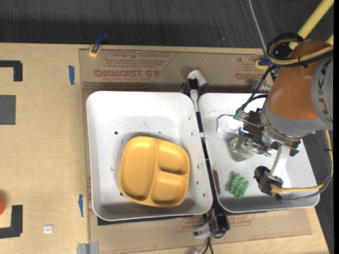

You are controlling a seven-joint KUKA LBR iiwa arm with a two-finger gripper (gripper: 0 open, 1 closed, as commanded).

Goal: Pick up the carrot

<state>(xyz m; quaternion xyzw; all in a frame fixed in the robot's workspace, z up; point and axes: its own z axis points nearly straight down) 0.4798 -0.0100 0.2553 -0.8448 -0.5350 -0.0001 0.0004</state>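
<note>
Starting at the far left edge of the bench, I see a small orange-red shape [1, 206], cut off by the frame. I cannot tell whether it is the carrot. The left bin [100, 142] holds a yellow divided plate [153, 171] lying flat, with nothing on it that I can make out.

In the right bin [212, 115], a white object [228, 125] lies near the back. Just beside it the gripper [244, 148] hangs low over the bin floor, and a green object [239, 186] lies apart from it, nearer the front wall. The arm [296, 94] covers much of the bin's right half. I see no carrot in the open parts of this bin, so if it is here it lies under the gripper or the arm. From this slanted view I cannot tell whether the gripper is open or closed, or whether it has anything in it.

My judgement is that the step in hand is the grasp itself. To do it well, I would confirm the carrot's place before committing, come straight down across its narrow width, keep clear of the white and green objects, and lift slowly enough to check the hold.
</note>
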